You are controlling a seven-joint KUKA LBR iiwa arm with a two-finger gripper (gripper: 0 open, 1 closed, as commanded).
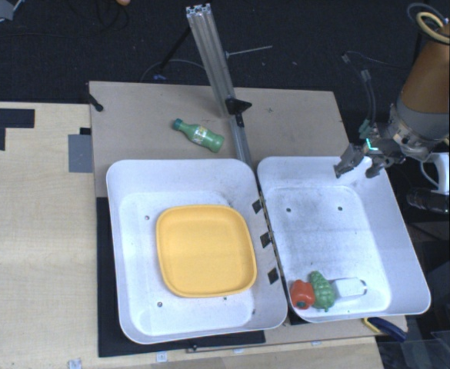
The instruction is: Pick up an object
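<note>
Toys (pixel 315 292): I see a red and green cluster at the right bin's (pixel 386 229) near edge.
Arm (pixel 423 91): reaches from the right.
End effector (pixel 360 164): fingers apart, over the bin's far rim, gripping nothing.

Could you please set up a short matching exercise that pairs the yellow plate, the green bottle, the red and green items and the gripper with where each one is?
Things:
1. yellow plate
2. green bottle
3. red and green items
4. gripper

Places:
A. near corner of the right bin
B. on the bench, beyond both bins
C. above the far rim of the right bin
D. flat in the left bin

Pairs: 1-D, 2-B, 3-A, 4-C
</note>
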